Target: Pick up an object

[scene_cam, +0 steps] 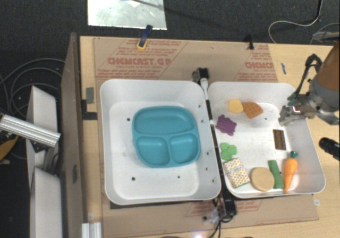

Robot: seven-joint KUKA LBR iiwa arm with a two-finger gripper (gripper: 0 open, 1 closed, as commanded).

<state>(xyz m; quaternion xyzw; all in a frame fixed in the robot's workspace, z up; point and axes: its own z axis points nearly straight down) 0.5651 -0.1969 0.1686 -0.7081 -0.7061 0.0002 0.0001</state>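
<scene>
The right bin point(255, 141) holds several toy foods: a yellow piece point(235, 106), an orange-brown piece point(252, 109), purple grapes point(226, 124), a green leafy piece point(228, 150), a patterned packet point(236, 172), a round tan cookie point(261, 178), a green stick point(275, 174), a carrot point(289, 170) and a brown bar point(279, 139). My gripper point(293, 110) hangs over the bin's upper right rim, above and right of the brown bar. Nothing is seen in its grasp.
The left bin point(119, 125) holds a teal divided plate point(166, 135). A black clip point(202, 76) sits at the top of the seam between the bins. Cardboard point(159, 56) lies under both bins, and cables run at the far right.
</scene>
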